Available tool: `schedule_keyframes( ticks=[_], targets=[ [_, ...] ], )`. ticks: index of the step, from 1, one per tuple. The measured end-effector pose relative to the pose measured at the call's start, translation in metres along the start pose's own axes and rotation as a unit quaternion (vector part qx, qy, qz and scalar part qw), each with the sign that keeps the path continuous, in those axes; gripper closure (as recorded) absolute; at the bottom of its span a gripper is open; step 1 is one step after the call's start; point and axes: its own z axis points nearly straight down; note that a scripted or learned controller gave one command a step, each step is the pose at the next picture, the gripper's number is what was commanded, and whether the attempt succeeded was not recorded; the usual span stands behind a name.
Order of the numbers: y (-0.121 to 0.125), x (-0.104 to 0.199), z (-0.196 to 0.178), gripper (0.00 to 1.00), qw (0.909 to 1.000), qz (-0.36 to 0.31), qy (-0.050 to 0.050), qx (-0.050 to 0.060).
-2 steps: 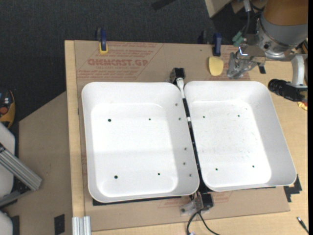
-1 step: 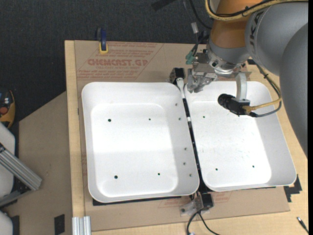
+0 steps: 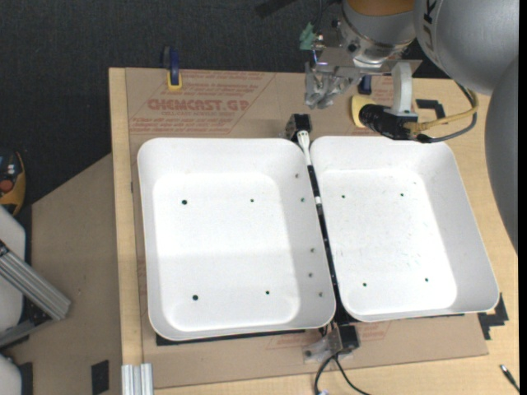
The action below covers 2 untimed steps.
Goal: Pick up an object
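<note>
My gripper [image 3: 324, 90] hangs high at the back of the bench, over the brown board just behind the seam between the two bins. It is above the back left corner of the right bin [image 3: 461, 220] and beyond the rim of the left bin [image 3: 152, 220]. Nothing shows beneath its tip but the board. Both bins' white floors show small dark dots. A small green bit [image 3: 306, 35] sits at the wrist's left side; I cannot tell what it is.
A black clip [image 3: 298, 126] holds the bins together at the back and another clip [image 3: 342, 338] at the front. A blue and yellow clamp [image 3: 172, 66] grips the board's back left edge. An aluminium rail [image 3: 33, 290] lies off the bench at lower left.
</note>
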Motion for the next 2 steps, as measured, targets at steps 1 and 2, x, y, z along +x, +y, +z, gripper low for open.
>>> schedule_keyframes(
  ticks=[1,2],
  targets=[
    [-0.004,0.109,0.060,1.00,1.0000,-0.002,0.001,0.010],
    [0.000,0.073,-0.004,1.00,1.0000,0.004,-0.001,0.002]
  ],
)
